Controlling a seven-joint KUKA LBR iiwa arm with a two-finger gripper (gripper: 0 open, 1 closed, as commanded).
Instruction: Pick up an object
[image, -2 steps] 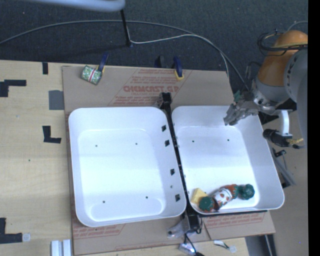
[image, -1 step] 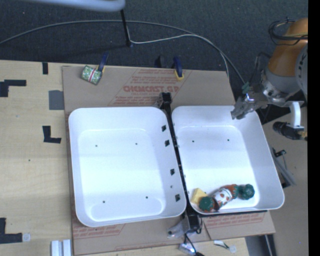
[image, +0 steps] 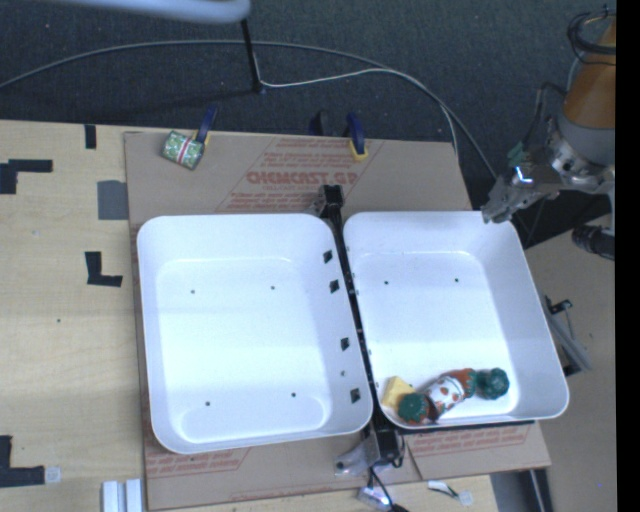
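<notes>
The toys (image: 447, 392) crowd the near wall of the right bin (image: 520, 290), hemmed by its rim and the clipped divider (image: 345, 310), with open floor behind them for approach.

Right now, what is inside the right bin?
In the right bin, a small heap lies at its near edge: a yellow piece, two green round pieces and a red-and-white toy. Anything beneath the heap is covered.

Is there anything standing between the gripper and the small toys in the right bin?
Nothing visible does. The gripper is above the far right corner of the right bin; the toys lie clustered at its near edge, with bare white floor between.
</notes>
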